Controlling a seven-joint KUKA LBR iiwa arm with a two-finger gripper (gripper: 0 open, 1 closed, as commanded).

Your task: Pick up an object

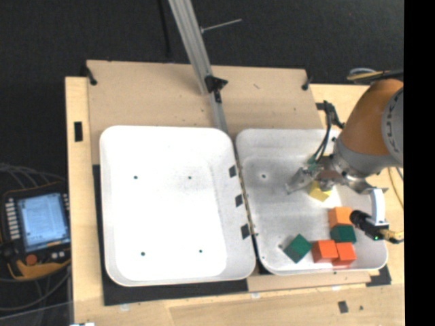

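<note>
Grey and orange, your arm (370,131) comes in over the right bin (272,155), and that bin is the landmark for everything below. You can see the gripper (309,180) low over the bin's middle, toward its right half. Its fingers are blurred against the white floor, so you cannot tell whether they are spread or pressed together, and nothing shows clearly between them.

Just beside the gripper, on its near right side, lies a small yellow block (319,193), partly tucked under the wrist; whether the fingers touch it cannot be told.

Toward the bin's near right corner you have the other blocks in a loose cluster: an orange block (339,216), a dark green block (343,233) just below it, two more orange blocks (334,251) touching side by side against the near wall, and a tilted green block (297,248) to their left.

To the left of the right bin, touching it along one edge, sits the left bin (170,202).
</note>
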